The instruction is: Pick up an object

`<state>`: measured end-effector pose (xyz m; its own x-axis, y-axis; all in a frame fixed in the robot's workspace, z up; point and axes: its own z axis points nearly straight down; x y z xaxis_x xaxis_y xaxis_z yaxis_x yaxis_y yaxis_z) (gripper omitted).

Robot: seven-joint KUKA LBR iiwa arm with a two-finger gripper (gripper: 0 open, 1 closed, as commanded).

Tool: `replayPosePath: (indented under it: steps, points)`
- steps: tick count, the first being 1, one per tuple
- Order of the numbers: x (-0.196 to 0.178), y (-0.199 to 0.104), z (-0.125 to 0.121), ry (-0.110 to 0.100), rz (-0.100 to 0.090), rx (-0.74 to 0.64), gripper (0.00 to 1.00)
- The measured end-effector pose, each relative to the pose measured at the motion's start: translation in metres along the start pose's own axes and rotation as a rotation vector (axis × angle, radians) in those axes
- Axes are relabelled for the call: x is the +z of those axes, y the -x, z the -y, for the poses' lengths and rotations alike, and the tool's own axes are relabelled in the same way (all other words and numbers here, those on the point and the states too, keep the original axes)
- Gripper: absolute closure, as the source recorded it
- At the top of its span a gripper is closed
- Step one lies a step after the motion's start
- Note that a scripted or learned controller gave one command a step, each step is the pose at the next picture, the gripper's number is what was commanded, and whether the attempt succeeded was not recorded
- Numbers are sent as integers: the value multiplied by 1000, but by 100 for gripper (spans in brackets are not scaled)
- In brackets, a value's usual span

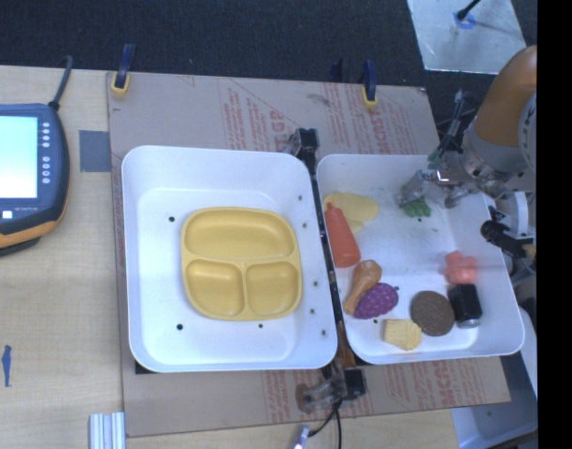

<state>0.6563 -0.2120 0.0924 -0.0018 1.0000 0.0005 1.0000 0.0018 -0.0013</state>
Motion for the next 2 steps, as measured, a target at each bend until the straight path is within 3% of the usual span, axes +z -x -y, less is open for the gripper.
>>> replayPosePath:
  steps: [1, 2]
  points:
    - [1, -61, 0, -2, 0, -4, 0]
    - [0, -1, 0, 0, 0, 0, 0]
